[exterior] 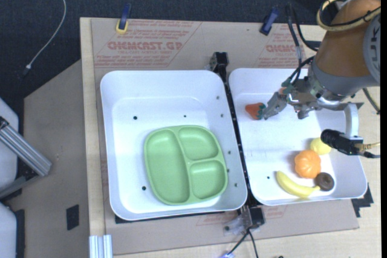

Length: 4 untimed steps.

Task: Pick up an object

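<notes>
Now | board print: "CHEMCAST GP" | tool beside carrot

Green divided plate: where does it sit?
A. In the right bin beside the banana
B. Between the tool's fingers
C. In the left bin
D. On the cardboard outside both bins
C. The green divided plate lies flat on the floor of the left bin, while the banana lies in the right bin.
</notes>
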Available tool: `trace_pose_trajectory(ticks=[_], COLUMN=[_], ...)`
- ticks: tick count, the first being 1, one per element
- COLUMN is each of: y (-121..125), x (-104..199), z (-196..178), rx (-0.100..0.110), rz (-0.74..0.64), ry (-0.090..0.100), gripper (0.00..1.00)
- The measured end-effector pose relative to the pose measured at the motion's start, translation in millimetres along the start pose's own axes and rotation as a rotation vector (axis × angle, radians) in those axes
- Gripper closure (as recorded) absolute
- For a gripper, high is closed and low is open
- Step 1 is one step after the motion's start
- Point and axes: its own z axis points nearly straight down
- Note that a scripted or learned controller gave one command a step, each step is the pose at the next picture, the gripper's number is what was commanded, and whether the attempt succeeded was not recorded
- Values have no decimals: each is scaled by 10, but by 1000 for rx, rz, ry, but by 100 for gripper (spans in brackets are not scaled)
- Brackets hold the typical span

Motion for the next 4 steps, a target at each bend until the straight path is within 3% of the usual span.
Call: trace_pose_trajectory(ticks=[2,3,4], y=[-9,12,-20], x=[29,27,-62], z=[971,831,342], rx=[1,-8,-13], rz=[1,1,1], ry=[0,-1,-4], gripper=[0,100,100])
